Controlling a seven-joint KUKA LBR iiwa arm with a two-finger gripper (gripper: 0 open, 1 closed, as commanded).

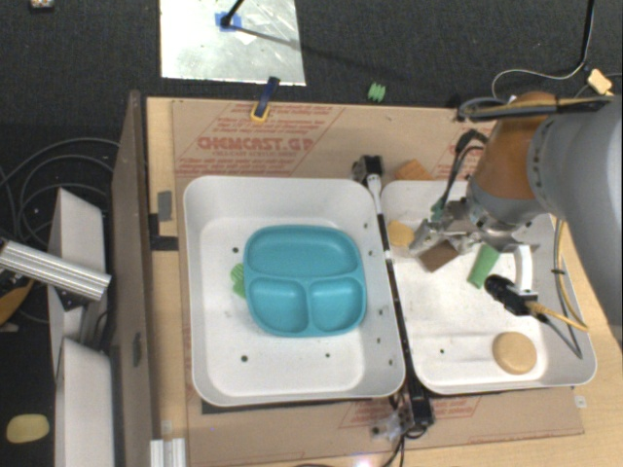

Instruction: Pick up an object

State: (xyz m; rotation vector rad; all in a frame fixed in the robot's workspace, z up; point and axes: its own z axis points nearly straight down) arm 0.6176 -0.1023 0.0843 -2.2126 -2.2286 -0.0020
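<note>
The brown block (440, 256) lies in the right bin (458, 368), toward its upper left corner and right at the gripper (433, 239). I cannot tell how wide the gripper stands or whether it grips the block. A green piece (482, 267) sits just beside the block, and a tan disc (514, 351) lies near the lower right corner, with bare floor between them. The left bin (209, 261) carries a teal plate (304, 280).

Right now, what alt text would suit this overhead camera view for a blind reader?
A grey robot arm reaches in from the view's right, its gripper low over the right white bin, beside a small brown object, a green block and a tan round piece. The left bin holds a teal divided plate.
</note>
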